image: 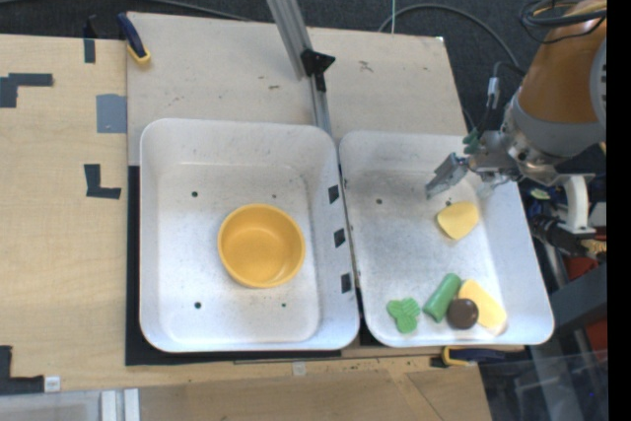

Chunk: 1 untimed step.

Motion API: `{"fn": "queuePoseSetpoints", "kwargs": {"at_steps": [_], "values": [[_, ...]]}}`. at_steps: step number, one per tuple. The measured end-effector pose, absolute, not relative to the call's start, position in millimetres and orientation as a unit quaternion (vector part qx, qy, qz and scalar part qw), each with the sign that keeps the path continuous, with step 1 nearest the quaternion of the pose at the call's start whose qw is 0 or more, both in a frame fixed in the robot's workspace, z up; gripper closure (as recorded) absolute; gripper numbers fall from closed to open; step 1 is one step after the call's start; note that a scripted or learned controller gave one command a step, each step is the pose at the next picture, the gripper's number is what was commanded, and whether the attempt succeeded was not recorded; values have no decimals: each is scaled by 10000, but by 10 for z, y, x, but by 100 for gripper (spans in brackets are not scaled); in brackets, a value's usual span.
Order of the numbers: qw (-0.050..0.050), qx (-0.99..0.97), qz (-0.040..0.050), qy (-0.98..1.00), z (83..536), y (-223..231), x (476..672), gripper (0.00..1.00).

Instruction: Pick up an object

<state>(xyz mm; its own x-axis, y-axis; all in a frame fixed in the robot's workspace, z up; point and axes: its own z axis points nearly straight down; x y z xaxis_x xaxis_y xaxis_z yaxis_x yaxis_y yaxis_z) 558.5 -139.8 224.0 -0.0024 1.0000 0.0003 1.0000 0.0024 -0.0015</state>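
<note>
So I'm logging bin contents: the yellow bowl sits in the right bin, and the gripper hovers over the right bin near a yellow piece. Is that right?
Not quite. The camera view shows the yellow bowl in the left bin, not the right one. The rest stands: the gripper hovers over the right bin near the yellow piece.

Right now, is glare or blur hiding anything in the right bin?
Camera view: even, soft light, no harsh glare on the right bin; the yellow piece reads clearly; the gripper looks slightly soft; the small cluster at the front edge is low on detail.
</note>
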Motion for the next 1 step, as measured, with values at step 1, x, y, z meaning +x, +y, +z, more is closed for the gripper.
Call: {"fn": "queuePoseSetpoints", "kwargs": {"at_steps": [1], "values": [[6,-7063,4,-7079,2241,-1399,5585,0]]}}
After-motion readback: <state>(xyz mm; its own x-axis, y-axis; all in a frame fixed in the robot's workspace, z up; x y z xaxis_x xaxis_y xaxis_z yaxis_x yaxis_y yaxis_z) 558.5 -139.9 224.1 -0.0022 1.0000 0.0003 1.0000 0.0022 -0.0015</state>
